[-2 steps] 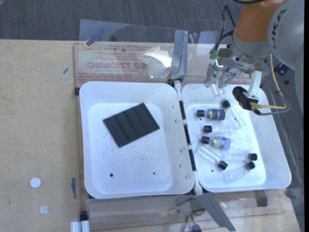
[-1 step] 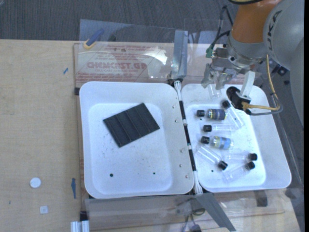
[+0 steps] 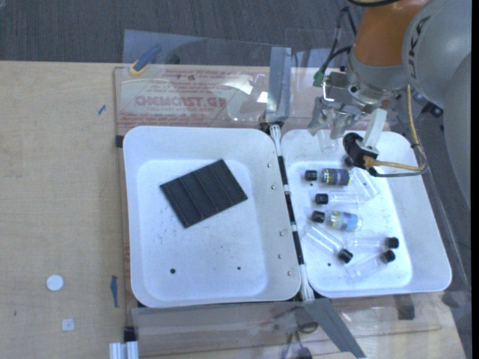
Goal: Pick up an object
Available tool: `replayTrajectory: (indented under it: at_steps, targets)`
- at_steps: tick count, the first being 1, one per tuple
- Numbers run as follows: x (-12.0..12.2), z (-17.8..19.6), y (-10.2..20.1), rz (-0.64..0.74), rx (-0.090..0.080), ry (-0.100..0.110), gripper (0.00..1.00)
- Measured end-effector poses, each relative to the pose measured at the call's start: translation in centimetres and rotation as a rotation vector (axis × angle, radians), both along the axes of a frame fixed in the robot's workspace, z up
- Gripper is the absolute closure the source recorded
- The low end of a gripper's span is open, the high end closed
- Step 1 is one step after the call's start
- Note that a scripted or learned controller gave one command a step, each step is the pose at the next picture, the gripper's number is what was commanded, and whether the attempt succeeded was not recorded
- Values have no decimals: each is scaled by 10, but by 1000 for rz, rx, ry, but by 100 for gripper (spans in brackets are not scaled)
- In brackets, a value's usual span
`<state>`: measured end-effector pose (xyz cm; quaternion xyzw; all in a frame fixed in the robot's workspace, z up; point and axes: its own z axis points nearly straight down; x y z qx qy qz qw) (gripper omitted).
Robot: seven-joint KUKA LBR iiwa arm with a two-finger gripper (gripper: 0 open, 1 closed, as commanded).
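My gripper (image 3: 346, 132) hangs over the rear part of the right bin (image 3: 426, 200), below the orange band of my arm (image 3: 389, 21). The 2 fingers stand apart, 1 clear finger (image 3: 326, 126) to the left and 1 (image 3: 376, 129) to the right, with open space between them. Nothing sits between the fingers. A black fitting with a yellow cable (image 3: 397, 169) lies just beside the right finger.

The right bin holds several small clear vials with black caps:
- A vial with a dark and yellow label (image 3: 329, 176) lies just in front of my gripper. Its long axis runs left to right and its cap points left.
- A vial with a blue-green label (image 3: 337, 219) lies nearer the middle of the bin. Its long axis also runs left to right, cap to the left.
- A small vial (image 3: 323, 199) lies between these 2; I cannot tell its direction.
- A clear vial (image 3: 329, 245) lies on a diagonal, with its cap toward the front right.
- 2 more vials (image 3: 370, 253) lie near the front right, caps pointing right.

The left bin (image 3: 142, 223) holds 1 dark ribbed rectangular pad (image 3: 203, 192), lying flat and turned at a slant. Its long axis runs from front left to rear right.
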<state>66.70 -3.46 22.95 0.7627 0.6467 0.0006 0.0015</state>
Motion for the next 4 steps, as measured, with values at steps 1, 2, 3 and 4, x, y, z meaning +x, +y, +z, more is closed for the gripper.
replayTrajectory:
  at_steps: [1,2,3,4]
  targets:
    - [1,10,0,1,-1,-3,100]
    - [0,4,1,-8,0,4,100]
    - [0,14,0,-7,-1,1,100]
    - [1,24,0,-7,-3,-1,100]
